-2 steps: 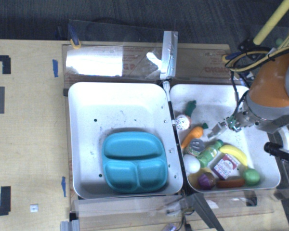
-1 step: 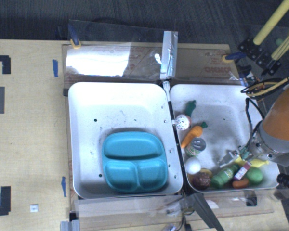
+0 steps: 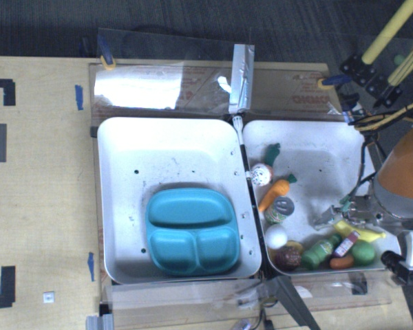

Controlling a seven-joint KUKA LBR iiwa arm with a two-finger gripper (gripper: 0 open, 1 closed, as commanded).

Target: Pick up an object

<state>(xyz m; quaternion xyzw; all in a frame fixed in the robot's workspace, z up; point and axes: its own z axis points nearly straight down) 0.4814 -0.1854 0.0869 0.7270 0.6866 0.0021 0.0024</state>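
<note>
Wooden bench (image 3: pixel 34 205) on dark carpet, two white bins side by side. Left bin (image 3: pixel 168 143) holds a teal compartment tray (image 3: pixel 191 231), sitting at 6 o'clock in the bin. Right bin (image 3: pixel 316 150): toy carrot (image 3: pixel 273 194) at 9 o'clock near the divider, white egg (image 3: pixel 276 238) below it, green bottle (image 3: pixel 321 250) and yellow banana (image 3: pixel 358 231) clustered at 5 o'clock. Gripper (image 3: pixel 337 214) is low in the right bin at roughly 4 o'clock, just above the banana; looks like metal fingers, but can't tell if they're open or closed, nothing visibly held.
</note>
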